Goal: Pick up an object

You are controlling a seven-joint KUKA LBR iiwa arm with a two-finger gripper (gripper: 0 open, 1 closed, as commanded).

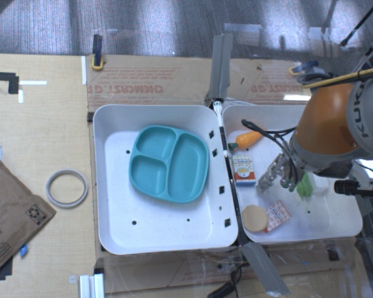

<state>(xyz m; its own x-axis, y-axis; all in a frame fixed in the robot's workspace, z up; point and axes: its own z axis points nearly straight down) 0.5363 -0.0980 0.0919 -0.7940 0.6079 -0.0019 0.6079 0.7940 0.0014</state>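
One teal plate point(170, 163), left bin point(105, 185).

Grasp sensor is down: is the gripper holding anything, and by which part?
Nothing shows between the fingers of the gripper; it hangs over the right bin.

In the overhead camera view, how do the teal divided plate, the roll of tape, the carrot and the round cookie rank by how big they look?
1. Teal divided plate, by far the largest.
2. Roll of tape on the bench.
3. and 4. Carrot and round cookie look about alike, so I won't rank them.
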